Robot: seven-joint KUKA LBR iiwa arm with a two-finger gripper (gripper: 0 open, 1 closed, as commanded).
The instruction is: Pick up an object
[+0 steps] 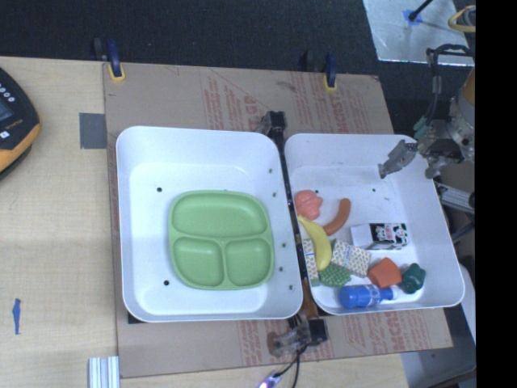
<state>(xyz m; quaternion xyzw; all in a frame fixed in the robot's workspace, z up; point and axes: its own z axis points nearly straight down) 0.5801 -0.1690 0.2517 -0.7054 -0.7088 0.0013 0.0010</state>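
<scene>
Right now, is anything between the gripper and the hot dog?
Nothing visible. The gripper hangs over the right bin's far right corner, and only bare white floor lies between it and the hot dog.

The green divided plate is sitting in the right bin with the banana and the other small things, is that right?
Not quite. The camera view shows the green divided plate alone in the left bin. The banana and the other small things are in the right bin.
</scene>
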